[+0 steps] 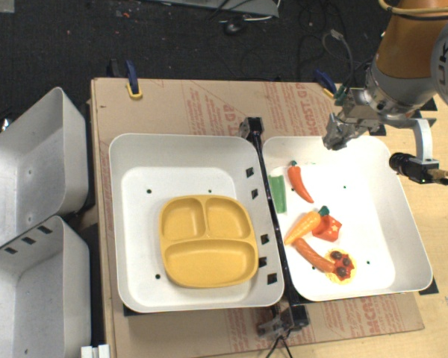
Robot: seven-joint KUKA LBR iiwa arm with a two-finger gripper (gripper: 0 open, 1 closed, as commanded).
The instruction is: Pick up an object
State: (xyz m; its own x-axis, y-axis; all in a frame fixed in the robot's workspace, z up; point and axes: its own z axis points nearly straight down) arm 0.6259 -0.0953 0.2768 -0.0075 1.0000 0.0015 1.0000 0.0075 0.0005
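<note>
In the camera view we see two white bins side by side on the bench. The left bin (127, 200) holds a yellow divided plate (207, 240), lying flat near its middle. The right bin (392, 200) holds the toy food: a green strip (278, 192) lies along its left wall, and just right of it sits a red-orange chili (299, 183), tilted. Nearer to us lie an orange carrot (302, 226) and a red pepper (328, 227), touching each other, and nearer still a sausage-like piece (312, 254) that ends beside a small yellow slice with dark red toppings (341, 266).

The arm enters from the right, and its gripper (336, 139) hangs over the far edge of the right bin, apart from all the food. We see nothing between its fingers; whether they are parted or closed we cannot tell.
</note>
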